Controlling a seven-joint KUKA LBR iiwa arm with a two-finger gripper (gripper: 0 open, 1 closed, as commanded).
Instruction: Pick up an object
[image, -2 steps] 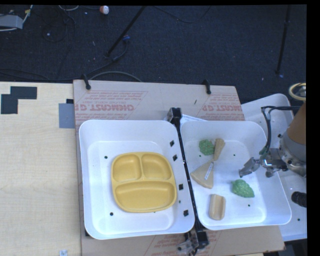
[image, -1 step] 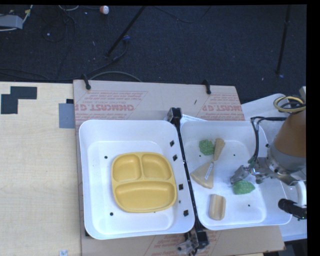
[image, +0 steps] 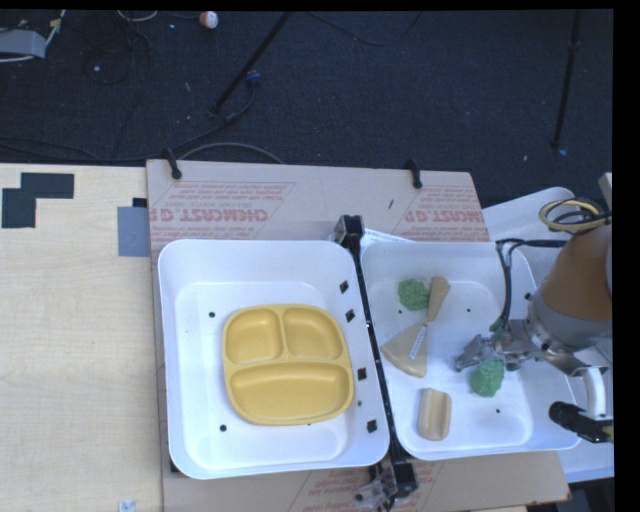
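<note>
Green broccoli piece (image: 488, 378) sits in the right bin (image: 520, 425), near its right side, touching the gripper (image: 478, 357) tip. Looks like light, lumpy toy food, probably rigid plastic; best pinched across the crown. Can't tell if it's held or how the gripper is set. Further left: second green piece (image: 412, 293), cheese wedge (image: 405, 351), tan block (image: 434, 413). Cardboard (image: 230, 205) reads mirrored "CHEMCAST".

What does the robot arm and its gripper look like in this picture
The arm enters from the right as a rounded body with a broad orange-tan band over a grey wrist section. Black cables loop beside it. The gripper is a small metallic grey assembly with angular linkages.
</note>
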